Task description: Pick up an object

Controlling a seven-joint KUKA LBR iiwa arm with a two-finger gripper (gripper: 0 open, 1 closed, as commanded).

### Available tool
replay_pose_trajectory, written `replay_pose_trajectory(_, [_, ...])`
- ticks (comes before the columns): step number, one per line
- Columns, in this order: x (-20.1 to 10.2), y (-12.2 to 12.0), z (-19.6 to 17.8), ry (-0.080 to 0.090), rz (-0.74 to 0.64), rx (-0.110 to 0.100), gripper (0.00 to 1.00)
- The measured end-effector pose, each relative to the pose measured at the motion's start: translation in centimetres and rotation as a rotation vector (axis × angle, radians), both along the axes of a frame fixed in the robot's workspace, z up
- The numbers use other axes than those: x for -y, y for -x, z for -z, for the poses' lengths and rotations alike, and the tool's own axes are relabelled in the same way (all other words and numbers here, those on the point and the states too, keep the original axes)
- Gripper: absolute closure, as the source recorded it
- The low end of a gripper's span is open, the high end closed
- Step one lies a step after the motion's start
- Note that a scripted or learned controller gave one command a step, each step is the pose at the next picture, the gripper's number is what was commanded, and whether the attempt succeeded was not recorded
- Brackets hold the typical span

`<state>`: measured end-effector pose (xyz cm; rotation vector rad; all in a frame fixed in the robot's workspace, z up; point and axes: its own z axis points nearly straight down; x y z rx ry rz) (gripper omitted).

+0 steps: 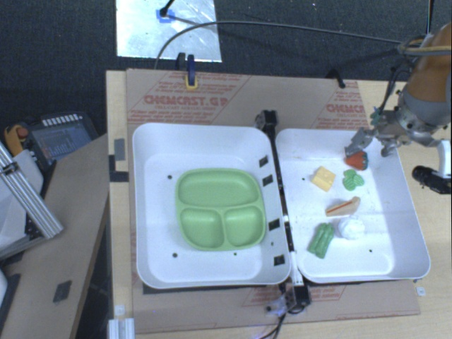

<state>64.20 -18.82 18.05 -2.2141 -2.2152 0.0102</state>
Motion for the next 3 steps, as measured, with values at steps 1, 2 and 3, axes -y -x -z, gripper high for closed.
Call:
replay_pose_trajectory(1, [-0.1,-0.3,-0.9,0.003,-0.003,0.013,0.0])
replay_pose_trajectory(2, [-0.4,-0.1,5.3,0.002,-0.002,0.009,0.0])
replay_pose_trajectory(3, [-0.4,-0.2,9.6,0.003,-0.004,0.015,0.0])
